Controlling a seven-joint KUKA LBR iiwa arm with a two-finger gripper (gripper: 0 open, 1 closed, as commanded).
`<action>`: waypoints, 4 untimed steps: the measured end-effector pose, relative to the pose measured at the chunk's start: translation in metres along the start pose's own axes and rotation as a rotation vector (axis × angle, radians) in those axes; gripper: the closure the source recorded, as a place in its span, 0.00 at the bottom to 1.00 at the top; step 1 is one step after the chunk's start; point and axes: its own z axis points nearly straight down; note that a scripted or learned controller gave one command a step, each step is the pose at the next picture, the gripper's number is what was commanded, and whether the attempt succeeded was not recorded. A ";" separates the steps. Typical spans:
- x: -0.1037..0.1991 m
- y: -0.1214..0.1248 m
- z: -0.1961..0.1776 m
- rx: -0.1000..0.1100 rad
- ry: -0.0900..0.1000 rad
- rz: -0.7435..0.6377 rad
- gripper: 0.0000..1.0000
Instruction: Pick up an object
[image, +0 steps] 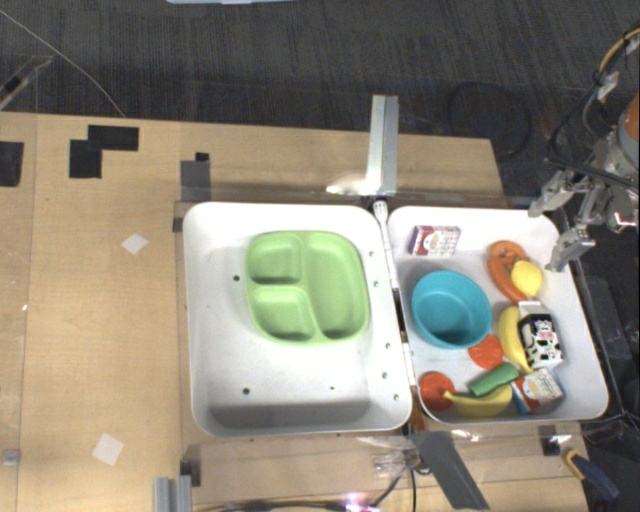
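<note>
**Gripper above the right bin's far corner, nothing in it**

From my remote seat I saw the gripper (578, 222) hanging at the far right corner of the right bin (598, 370), its two fingers spread apart with nothing between them. One fingertip (560, 252) sat over the bin's rim, near the lemon (527, 276) but clear of it.

The things to pick all lay in the right bin. A blue bowl (452, 308) stood upright in the middle. Beyond it, against the far wall, lay a small red and white box (434, 240). The lemon rested on an orange piece (504, 262) beside the bowl. Closer to me, a banana (510, 335) lay touching a black and white carton (541, 340), with a flat red disc (486, 352) just beside the bowl. Along the near wall I made out a tomato (435, 386), a second banana (478, 403), a green pepper (494, 379) lying on it, and a small orange and blue box (538, 388).

The left bin (215, 300) held a green divided tray (305, 285), lying flat near its middle. Both bins sat side by side on the wooden tabletop (90, 330).
</note>
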 end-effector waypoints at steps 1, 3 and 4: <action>0.024 0.000 0.164 -0.003 0.005 0.051 0.00; 0.091 0.058 0.162 0.029 -0.024 -0.121 0.00; 0.109 0.060 0.162 0.033 -0.030 -0.107 0.00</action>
